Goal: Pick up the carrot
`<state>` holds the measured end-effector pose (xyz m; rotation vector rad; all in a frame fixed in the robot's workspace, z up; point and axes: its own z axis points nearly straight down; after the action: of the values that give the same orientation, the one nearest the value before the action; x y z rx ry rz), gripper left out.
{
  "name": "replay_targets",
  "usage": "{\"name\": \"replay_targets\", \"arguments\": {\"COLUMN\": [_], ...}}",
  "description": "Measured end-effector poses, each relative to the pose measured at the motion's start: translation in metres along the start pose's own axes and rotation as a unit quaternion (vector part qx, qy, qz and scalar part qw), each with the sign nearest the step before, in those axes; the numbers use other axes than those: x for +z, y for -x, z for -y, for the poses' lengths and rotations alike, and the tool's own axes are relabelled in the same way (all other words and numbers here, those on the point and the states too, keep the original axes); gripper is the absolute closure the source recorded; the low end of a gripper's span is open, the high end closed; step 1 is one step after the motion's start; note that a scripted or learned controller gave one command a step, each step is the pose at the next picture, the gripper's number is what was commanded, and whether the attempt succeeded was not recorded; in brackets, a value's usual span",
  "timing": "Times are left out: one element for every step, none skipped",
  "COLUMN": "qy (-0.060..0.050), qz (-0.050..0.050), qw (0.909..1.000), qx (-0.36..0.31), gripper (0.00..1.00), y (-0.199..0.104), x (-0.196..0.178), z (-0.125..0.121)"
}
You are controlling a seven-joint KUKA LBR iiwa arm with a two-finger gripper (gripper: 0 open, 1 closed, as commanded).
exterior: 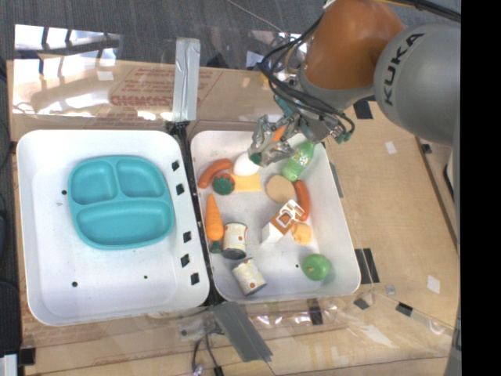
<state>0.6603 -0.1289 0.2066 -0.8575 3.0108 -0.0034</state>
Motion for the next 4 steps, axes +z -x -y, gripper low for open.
{"name": "replay_targets", "arguments": {"qy": [0.004,-0.002,0.009,0.002], "qz": [-0.005,-0.001,-0.007,-0.002], "qw": [0.9885,0.9974,0.9892,0.9626], "qx": [-0.151,-0.072,-0.146,-0.271], "gripper": [1.0,1.0,1.0,1.0], "y": [-0.051,-0.088,-0.065,-0.043], "x": [0.043,-0.064,0.068,-0.01], "z": [-0.005,0.018,0.054,0.066]}}
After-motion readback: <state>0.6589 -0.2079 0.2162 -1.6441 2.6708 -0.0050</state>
